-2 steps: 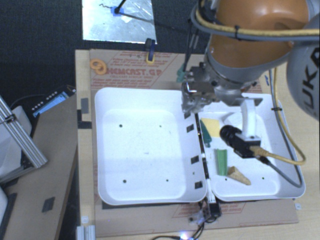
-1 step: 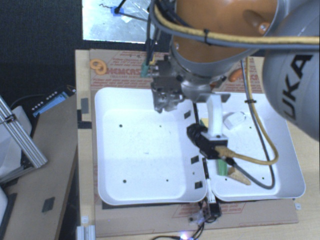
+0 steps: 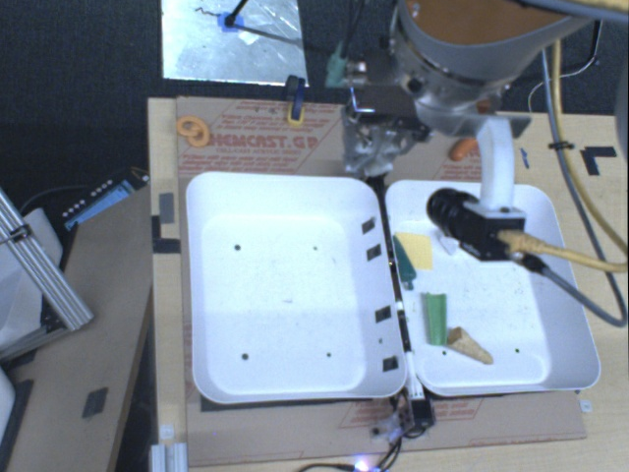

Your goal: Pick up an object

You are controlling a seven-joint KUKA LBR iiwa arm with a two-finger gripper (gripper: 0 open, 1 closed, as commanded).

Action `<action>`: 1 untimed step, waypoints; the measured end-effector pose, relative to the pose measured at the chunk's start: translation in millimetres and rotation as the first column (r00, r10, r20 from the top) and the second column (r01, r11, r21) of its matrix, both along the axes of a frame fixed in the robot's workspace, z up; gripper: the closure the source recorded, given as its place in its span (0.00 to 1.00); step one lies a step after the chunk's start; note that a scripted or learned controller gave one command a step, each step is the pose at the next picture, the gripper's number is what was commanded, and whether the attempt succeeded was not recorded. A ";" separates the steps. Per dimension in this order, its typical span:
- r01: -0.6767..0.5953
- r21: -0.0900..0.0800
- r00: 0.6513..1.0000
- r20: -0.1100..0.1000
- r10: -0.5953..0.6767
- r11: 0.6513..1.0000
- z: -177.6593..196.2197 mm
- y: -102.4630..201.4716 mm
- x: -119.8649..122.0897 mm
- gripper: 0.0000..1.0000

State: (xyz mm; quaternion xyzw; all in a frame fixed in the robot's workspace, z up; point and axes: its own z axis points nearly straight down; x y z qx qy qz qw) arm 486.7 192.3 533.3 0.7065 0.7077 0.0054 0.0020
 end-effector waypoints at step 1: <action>-0.003 -0.003 1.000 -0.009 0.003 1.000 -5.3 1.0 -0.4 0.00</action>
